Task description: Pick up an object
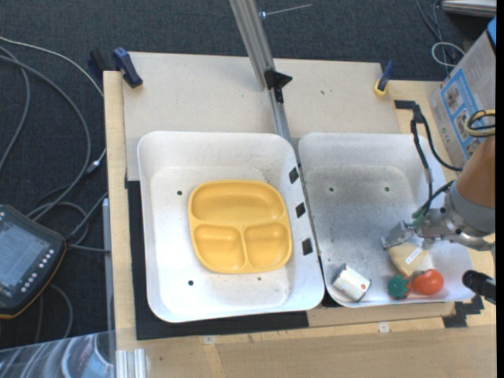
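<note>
Gripper (409, 235) hovers above a pale wedge (408, 258) beside a glossy red tomato (428, 282).

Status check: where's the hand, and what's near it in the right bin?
Hand low in right bin, over pale wedge. Red tomato, green piece, white cup nearby. Yellow tray in left bin.
</note>
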Available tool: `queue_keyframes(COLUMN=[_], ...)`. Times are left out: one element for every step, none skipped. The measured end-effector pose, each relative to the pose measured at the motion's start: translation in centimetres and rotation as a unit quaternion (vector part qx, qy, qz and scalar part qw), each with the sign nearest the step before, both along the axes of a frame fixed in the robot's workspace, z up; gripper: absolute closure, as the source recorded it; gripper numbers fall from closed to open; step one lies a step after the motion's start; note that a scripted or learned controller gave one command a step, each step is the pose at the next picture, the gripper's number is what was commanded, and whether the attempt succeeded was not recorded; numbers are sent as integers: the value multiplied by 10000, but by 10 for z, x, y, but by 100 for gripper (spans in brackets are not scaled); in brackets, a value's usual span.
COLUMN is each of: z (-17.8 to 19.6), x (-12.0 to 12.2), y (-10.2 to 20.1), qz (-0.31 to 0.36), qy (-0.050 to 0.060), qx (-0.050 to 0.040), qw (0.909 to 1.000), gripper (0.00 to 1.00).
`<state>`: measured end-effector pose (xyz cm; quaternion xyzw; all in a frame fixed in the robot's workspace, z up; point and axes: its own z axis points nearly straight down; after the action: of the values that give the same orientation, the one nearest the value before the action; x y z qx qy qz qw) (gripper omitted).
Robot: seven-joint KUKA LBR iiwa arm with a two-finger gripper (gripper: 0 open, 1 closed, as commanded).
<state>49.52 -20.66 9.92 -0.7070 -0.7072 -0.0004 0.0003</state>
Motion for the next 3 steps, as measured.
queue_keyframes(z=[12,60,105], x=[1,0,-4], y=[0,7,6], qz=[1,8,5], qy=[-17,-25,-24], qx=[-6,-12,-15], qw=[10000,10000,10000], gripper=[100,100,100])
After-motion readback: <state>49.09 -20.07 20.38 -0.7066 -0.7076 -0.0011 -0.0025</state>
